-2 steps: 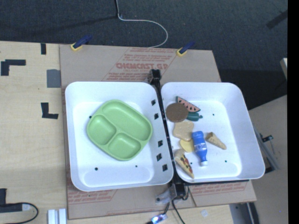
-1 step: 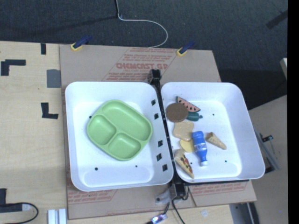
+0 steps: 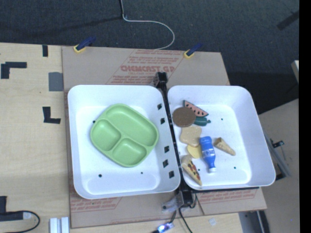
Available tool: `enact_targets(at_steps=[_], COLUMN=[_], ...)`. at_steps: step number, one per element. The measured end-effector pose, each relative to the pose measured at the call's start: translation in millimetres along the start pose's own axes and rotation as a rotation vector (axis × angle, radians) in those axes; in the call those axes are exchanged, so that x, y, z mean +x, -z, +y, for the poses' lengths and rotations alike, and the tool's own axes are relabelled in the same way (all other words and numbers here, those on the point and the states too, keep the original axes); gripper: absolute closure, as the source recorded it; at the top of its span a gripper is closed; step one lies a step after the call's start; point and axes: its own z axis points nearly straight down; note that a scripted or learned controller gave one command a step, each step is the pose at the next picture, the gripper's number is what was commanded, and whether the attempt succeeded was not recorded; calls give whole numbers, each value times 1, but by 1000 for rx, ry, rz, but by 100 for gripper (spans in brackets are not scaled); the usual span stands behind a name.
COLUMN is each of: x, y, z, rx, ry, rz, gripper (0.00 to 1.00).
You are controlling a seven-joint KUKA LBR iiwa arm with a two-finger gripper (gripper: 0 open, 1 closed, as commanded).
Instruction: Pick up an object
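On the bench: two shallow white bins side by side, the left bin (image 3: 77,130) and the right bin (image 3: 245,130), meeting along a middle seam with black clips
Under the bins: a cardboard sheet (image 3: 146,64) with red print, held at its far corners by two yellow and blue clamps (image 3: 84,44)
Left bin: a green divided plate (image 3: 124,135) lies flat and turned at an angle, near the middle
Right bin, far end: a watermelon slice (image 3: 196,109) touching a brown round disc (image 3: 183,117), with a small teal piece (image 3: 201,122) just beside them
Right bin, middle: a beige bread-like piece (image 3: 191,135), with a yellow piece (image 3: 194,151) partly under it
Right bin, centre: a blue bottle (image 3: 207,152) lying on its side, white cap toward the near edge, and a tan wedge (image 3: 224,146) just beside it
Right bin, near corner: a pizza slice (image 3: 191,169) against the middle wall
Things to pick: all clustered in the half of the right bin next to the seam
Beyond the bench: a white cable (image 3: 146,18) looping over dark floor
Bench top at left: pale wood with black tape marks (image 3: 12,69)
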Motion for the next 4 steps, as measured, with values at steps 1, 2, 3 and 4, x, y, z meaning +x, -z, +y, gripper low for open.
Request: enact_targets(at_steps=[1, 2, 3, 4], x=[0, 1, 1, 2], y=[10, 19, 29, 38], z=[1, 2, 3, 5], rx=[1, 2, 2, 3], ry=[1, 2, 3, 4], rz=[-2, -3, -5, -6], gripper=[100, 100, 100, 100])
